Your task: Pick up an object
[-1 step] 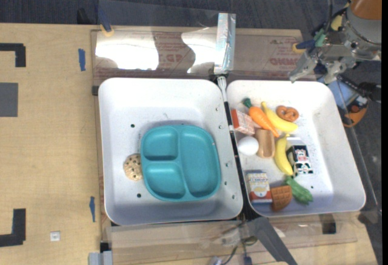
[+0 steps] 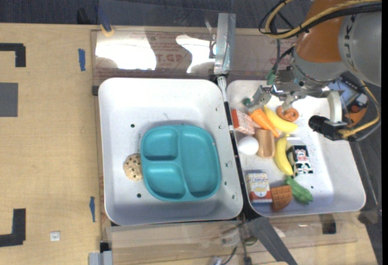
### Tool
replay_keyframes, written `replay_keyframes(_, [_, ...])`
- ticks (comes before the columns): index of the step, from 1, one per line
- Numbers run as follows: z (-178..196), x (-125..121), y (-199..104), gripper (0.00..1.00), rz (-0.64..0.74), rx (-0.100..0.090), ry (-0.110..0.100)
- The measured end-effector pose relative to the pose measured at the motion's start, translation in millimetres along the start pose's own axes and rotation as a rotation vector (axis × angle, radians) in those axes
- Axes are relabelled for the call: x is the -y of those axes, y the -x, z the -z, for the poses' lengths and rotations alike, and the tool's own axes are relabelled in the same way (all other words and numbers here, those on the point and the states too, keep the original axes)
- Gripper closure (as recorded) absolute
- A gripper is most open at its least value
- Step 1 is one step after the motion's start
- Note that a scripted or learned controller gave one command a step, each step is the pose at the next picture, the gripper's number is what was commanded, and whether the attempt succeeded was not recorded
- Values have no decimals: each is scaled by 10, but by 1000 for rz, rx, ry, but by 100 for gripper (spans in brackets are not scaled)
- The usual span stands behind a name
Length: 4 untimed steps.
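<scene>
My gripper (image 2: 272,95) hangs over the back of the right bin (image 2: 345,188), with its fingers apart and nothing between them. Just below it lie an orange carrot (image 2: 264,119), a yellow banana (image 2: 284,122) and an orange ring-shaped toy (image 2: 291,114). Further forward are a white egg (image 2: 247,146), a tan cylinder (image 2: 265,142), a second banana (image 2: 282,159) and a black-and-white carton (image 2: 300,159). The arm's grey and orange body hides the bin's back right corner.
Near the right bin's front lie a red-and-white box (image 2: 259,185), a brown waffle piece (image 2: 281,197) and a green toy (image 2: 301,191). The left bin (image 2: 121,100) holds a teal divided plate (image 2: 180,162) and a cookie (image 2: 132,167). A metal post (image 2: 224,45) stands behind the bins.
</scene>
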<state>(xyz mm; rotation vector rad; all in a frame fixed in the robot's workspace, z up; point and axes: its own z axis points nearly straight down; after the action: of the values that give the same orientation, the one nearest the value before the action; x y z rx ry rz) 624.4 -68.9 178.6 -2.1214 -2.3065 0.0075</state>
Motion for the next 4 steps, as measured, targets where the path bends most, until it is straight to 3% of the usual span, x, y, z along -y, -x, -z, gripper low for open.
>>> replay_keyframes(1, [-759,176,336,0,262,10,25])
replay_keyframes(2, [-670,166,337,100,261,10,27])
replay_keyframes(3, [-681,171,336,0,261,9,25])
replay_keyframes(4, [-813,-227,758,0,238,0,11])
